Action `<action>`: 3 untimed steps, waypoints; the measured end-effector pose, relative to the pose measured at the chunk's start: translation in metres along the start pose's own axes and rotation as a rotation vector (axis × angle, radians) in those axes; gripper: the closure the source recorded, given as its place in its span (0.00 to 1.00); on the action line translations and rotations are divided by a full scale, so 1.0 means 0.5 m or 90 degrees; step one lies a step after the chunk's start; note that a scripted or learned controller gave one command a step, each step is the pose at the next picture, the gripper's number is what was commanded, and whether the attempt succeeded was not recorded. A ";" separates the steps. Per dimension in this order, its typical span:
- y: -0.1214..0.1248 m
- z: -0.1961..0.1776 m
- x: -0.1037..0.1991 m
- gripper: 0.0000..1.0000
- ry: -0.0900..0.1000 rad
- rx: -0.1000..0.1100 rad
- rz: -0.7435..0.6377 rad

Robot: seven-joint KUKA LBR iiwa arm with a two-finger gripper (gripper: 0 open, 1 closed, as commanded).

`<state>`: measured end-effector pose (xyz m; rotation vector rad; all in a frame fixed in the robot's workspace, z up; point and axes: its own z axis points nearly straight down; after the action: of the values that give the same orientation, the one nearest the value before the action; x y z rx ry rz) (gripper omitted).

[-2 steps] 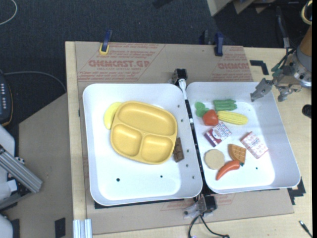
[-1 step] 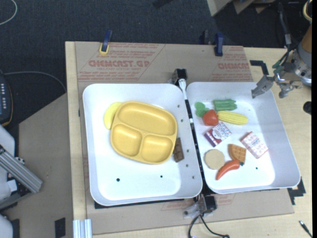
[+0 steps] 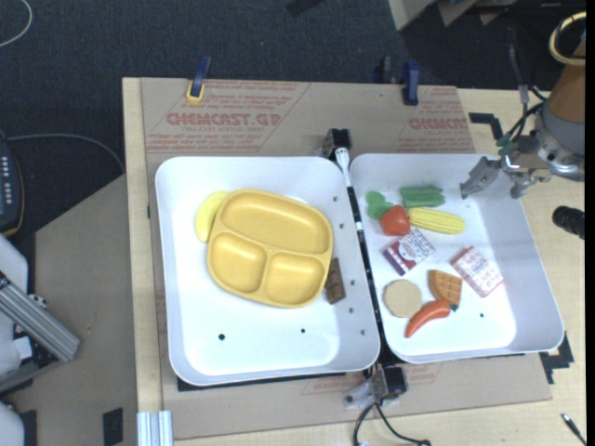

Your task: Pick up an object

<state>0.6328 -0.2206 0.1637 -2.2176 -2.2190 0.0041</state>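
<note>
My gripper (image 3: 495,183) hangs over the far right corner of the right bin (image 3: 530,277), open with nothing between its fingers. Toy food lies in that bin, left of and nearer than the gripper: a green piece (image 3: 422,195), a corn cob (image 3: 438,219), a red tomato (image 3: 394,220), a maroon packet (image 3: 409,249), a pink and white packet (image 3: 477,270), a round cookie (image 3: 403,297), a waffle (image 3: 445,285) and a red chili (image 3: 427,318). The green piece and the corn cob lie closest to the gripper.
The left bin (image 3: 186,295) holds a yellow divided plate (image 3: 268,247), a yellow piece (image 3: 208,214) tucked under its far left rim, and a brown bar (image 3: 335,282) by its right side. Blue clamps (image 3: 410,82) stand at the bench's far edge.
</note>
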 end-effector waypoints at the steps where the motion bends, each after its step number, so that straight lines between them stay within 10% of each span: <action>1: 0.008 0.091 0.012 0.00 0.000 0.000 -0.001; 2: 0.009 0.161 0.019 0.00 0.003 -0.001 -0.002; 3: 0.011 0.135 0.016 1.00 0.000 -0.004 -0.003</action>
<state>0.6381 -0.2123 0.0962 -2.2168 -2.2269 -0.0023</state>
